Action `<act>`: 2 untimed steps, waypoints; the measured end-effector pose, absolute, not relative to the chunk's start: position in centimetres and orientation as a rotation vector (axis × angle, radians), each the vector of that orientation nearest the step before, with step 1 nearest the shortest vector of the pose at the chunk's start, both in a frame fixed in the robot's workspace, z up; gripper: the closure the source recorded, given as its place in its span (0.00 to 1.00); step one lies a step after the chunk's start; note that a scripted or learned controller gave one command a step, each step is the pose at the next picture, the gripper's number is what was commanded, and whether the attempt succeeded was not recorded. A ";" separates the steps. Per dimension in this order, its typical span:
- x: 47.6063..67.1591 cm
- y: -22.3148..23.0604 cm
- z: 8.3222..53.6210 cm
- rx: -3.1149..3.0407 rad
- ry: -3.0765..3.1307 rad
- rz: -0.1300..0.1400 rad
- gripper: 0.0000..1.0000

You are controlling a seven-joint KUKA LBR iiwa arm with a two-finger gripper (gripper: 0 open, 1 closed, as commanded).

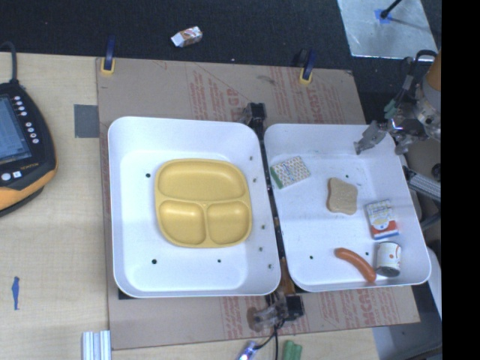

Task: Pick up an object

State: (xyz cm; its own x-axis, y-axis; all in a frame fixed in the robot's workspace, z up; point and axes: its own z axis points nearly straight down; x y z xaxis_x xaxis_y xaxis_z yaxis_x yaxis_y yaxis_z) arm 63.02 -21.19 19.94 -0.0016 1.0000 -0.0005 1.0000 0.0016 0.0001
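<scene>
Brown cardboard [225, 88], clamped over a pale wooden bench [52, 276], carries two white bins side by side, with dark floor beyond the far edge. Nearest the camera in the right bin [315, 272] lie an orange sausage [355, 264], its long axis running from upper left to lower right, and just beside its lower end a small white can [388, 258] on its side. A little farther back sit a small red-and-white carton [380, 217] and, to its left, a tan slice of bread [342, 196]; farther still, near the bin's inner wall, lies a green-checked packet [290, 171]. The left bin [131, 201] holds a yellow divided plate [203, 202]. A handheld pendant [21, 145] rests at the bench's left edge, and a small wrapper [187, 37] lies on the floor beyond. The gripper [373, 136] hangs over the right bin's far right corner, clear of every object; I cannot tell how far its fingers are spread, and nothing shows between them. The bread and the carton look to be the closest candidates, both lying toward the camera from the gripper, the bread slightly left, the carton almost straight down the bin's right side. Any pick likely calls for a move toward the camera and a descent.
</scene>
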 end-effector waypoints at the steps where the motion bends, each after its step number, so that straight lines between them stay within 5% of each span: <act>1: 60.8 -17.9 10.6 2.218 2.229 -0.005 0.00; 2: 58.8 -13.2 9.3 2.215 2.228 -0.004 0.00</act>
State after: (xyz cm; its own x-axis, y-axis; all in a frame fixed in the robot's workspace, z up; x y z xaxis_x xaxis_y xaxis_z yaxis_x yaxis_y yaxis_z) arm 58.81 -13.18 9.29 -0.0061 1.0000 -0.0018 1.0000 0.0061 -0.0014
